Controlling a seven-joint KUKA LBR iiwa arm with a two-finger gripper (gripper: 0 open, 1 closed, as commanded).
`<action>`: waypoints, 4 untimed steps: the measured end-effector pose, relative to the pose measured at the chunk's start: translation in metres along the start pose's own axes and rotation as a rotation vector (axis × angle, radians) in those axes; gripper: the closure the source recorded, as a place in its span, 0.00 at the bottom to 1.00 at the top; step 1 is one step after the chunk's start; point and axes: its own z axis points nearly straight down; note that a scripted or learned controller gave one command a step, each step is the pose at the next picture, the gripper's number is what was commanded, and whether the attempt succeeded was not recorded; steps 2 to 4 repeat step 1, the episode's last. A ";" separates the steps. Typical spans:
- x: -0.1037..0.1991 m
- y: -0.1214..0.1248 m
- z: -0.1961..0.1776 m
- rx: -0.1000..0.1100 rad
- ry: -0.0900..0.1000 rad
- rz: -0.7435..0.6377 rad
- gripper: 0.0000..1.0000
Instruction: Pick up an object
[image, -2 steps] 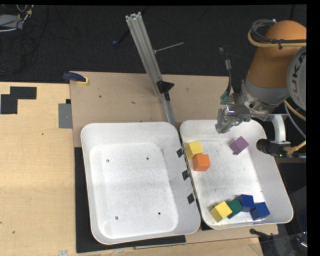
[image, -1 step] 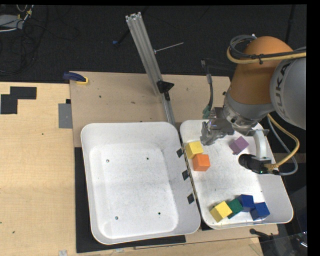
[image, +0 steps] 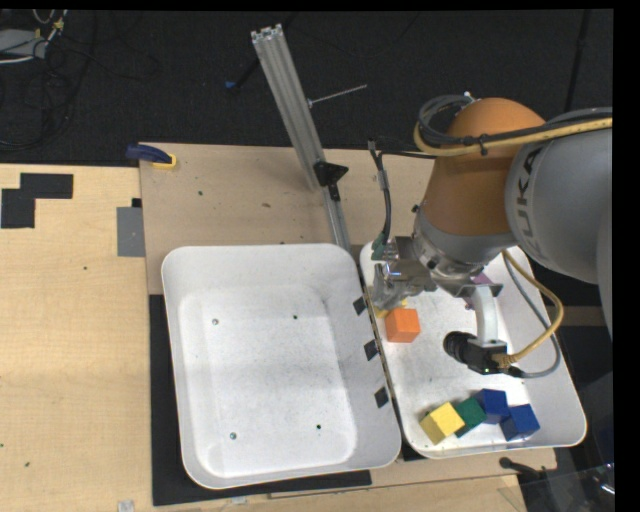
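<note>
Hovering hand (image: 392, 290) above orange cube (image: 402, 325) | cube faces skewed to bin walls | finger state unclear

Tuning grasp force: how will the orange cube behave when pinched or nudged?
The orange cube looks rigid with flat faces, so it should slide rather than roll. It seems small and probably light. It sits close to the right bin's inner wall, so a push may jam it there.

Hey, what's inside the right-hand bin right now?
In the right bin: an orange block below the tool, plus a yellow block, a green block and two blue blocks clustered at the near edge. The arm covers the bin's far part.
</note>
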 end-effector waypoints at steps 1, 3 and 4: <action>0.045 -0.021 -0.006 -0.001 0.000 -0.001 1.00; 0.045 -0.021 -0.006 -0.001 0.000 -0.001 1.00; 0.045 -0.021 -0.006 -0.001 0.000 -0.001 1.00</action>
